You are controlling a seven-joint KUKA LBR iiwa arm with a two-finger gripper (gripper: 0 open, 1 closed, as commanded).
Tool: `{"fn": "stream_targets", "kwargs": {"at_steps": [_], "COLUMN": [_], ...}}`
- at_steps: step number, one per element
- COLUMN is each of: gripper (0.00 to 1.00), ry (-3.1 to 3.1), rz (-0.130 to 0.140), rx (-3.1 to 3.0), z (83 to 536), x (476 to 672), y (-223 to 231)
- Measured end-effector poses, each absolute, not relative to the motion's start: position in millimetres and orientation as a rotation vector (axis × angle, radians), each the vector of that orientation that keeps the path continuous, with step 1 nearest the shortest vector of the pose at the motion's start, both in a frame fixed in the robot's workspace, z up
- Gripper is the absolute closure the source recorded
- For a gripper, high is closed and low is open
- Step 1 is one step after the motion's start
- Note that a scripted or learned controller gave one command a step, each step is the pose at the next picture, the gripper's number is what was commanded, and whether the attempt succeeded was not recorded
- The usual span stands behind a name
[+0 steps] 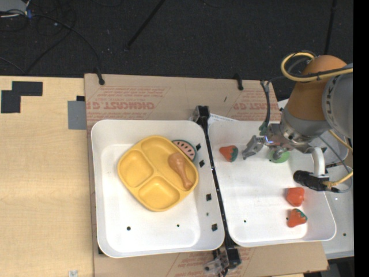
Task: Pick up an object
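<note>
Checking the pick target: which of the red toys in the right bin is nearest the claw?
The strawberry by the divider, just left of the claw; the other two red pieces lie near the bin's front right corner.

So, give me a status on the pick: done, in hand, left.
Done: nothing looks lifted. The strawberry, tomato and second strawberry all lie on the right bin floor. In hand: the end effector sits low beside the first strawberry, with nothing visibly between its fingers. Left: the grasp and the lift.
</note>
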State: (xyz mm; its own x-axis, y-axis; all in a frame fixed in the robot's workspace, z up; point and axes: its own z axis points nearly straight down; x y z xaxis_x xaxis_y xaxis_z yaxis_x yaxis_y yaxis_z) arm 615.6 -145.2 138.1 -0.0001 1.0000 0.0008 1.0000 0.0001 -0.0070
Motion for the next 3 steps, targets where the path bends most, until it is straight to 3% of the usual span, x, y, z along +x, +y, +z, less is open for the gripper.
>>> {"fn": "stream_targets", "kwargs": {"at_steps": [1, 2, 3], "gripper": [0.0, 1.0, 1.0], "ry": [-2.217, -2.216, -2.224], "rz": [0.006, 0.005, -0.001], "rx": [-2.219, -2.222, -2.22], "z": [84.5, 97.4, 143.4], "x": [614.7, 615.2, 616.5], "y": [-144.3, -145.0, -137.5]}}
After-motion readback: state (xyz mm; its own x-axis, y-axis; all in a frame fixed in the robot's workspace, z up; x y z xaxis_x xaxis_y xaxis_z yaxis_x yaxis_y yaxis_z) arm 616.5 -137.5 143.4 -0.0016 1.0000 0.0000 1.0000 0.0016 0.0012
